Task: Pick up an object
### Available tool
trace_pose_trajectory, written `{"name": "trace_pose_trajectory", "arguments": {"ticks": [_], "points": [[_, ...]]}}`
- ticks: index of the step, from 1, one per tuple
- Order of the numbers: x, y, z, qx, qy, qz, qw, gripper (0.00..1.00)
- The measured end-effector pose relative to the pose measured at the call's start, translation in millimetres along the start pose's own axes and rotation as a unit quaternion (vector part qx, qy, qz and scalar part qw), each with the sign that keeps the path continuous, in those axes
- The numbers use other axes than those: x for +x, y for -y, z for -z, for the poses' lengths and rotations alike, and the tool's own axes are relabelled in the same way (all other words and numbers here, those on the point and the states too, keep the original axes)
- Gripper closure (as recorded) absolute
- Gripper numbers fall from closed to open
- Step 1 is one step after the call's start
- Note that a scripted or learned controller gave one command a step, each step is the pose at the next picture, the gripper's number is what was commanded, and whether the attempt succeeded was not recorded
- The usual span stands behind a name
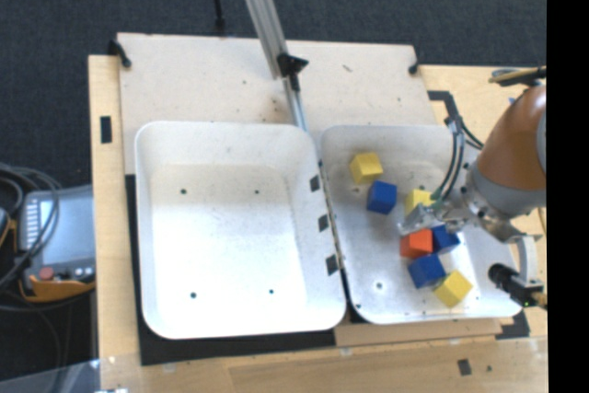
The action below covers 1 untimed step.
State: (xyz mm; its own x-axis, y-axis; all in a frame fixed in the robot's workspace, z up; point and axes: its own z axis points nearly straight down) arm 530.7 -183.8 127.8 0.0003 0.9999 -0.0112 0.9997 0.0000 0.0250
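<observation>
Several blocks lie in the right bin [386, 304]. A yellow block [365, 166] and a blue block [382, 196] sit near its back left. Another yellow block [421, 198] lies partly hidden behind the gripper. An orange block [417, 242], two blue blocks [445, 237] [426, 270] and a yellow block [453, 288] cluster at the front right. My gripper [425, 218] hangs low over this cluster, just above the orange block and next to the small yellow one. No block can be seen lifted off the bin floor.
The left bin [230, 225] stands beside the right one, with a raised rim between them. A slanted metal pole [262, 5] rises behind the bins. The arm's orange band [515, 143] and cables [456, 161] overhang the right bin's right side.
</observation>
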Motion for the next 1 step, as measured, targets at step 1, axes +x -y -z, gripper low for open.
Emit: {"name": "trace_pose_trajectory", "arguments": {"ticks": [1], "points": [[-1.5,-1.7,9.8,-0.003,0.001,-0.004,1.0000,1.00]]}}
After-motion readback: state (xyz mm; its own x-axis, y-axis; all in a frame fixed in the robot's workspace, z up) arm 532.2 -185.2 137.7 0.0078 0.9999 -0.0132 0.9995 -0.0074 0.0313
